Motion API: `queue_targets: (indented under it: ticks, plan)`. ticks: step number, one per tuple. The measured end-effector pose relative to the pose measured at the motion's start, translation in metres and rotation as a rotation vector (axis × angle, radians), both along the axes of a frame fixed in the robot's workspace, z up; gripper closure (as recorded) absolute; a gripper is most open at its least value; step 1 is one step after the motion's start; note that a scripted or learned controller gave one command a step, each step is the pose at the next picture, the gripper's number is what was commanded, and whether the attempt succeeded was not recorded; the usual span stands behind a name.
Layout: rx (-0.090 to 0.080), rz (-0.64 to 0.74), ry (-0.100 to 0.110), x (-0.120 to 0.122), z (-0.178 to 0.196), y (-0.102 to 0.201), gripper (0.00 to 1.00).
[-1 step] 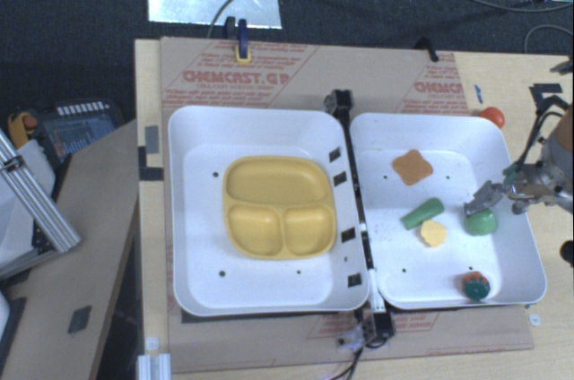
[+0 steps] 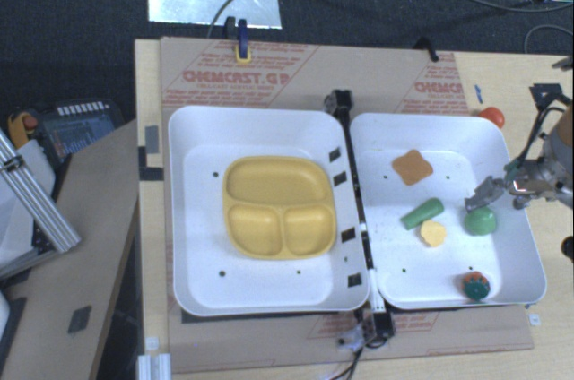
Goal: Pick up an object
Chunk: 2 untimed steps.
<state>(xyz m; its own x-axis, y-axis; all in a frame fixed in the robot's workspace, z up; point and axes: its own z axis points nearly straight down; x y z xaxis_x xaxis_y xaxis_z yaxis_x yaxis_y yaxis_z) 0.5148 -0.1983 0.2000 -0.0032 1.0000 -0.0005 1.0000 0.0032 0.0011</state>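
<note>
The right bin [image 2: 516, 280] holds several small objects: a brown flat piece [image 2: 413, 166], a green cylinder [image 2: 421, 213], a yellow chunk [image 2: 433, 234], a green ball [image 2: 481, 221] and a red-and-green ball [image 2: 475, 285]. My gripper [image 2: 485, 192] reaches in from the right edge and sits low over the bin's right side, just above the green ball. I see nothing held in it.
A yellow three-compartment plate [image 2: 273, 206] lies in the left bin [image 2: 193, 145]. A black divider strip [image 2: 352, 208] runs between the bins. An orange ball [image 2: 491, 116] rests outside the right bin's far corner. Cables cross the dark floor behind.
</note>
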Motion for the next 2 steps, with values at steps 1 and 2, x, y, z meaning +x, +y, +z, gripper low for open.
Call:
queue_targets:
  ticks: [1, 2]
  plan:
    - [0.001, -0.001, 0.002, -0.001, -0.042, 0.004, 0.0]
    - [-0.009, -0.004, -0.009, 0.007, -0.08, 0.002, 0.0]
